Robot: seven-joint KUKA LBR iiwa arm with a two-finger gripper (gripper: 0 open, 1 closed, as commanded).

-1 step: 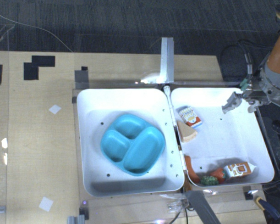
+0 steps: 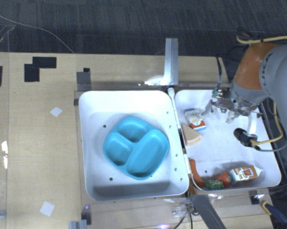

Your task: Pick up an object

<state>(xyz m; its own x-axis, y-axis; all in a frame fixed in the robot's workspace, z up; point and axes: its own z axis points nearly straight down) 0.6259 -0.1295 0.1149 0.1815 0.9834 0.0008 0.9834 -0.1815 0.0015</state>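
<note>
My gripper (image 2: 226,109) hangs over the far part of the right bin (image 2: 271,149), below the arm's orange band. Just to its left a small red and white carton (image 2: 194,118) lies against the bin's left wall, with a slice of bread (image 2: 192,137) in front of it. Along the near edge of the same bin lie a red sausage (image 2: 194,173), a green broccoli piece (image 2: 212,183), a small red item (image 2: 224,178) and an orange juice carton (image 2: 244,173). I see nothing in the gripper.
The left bin (image 2: 92,137) holds a blue divided plate (image 2: 136,147). A metal post (image 2: 171,59) stands at the back where the bins meet. A black cable (image 2: 250,138) loops from the wrist over the right bin's floor.
</note>
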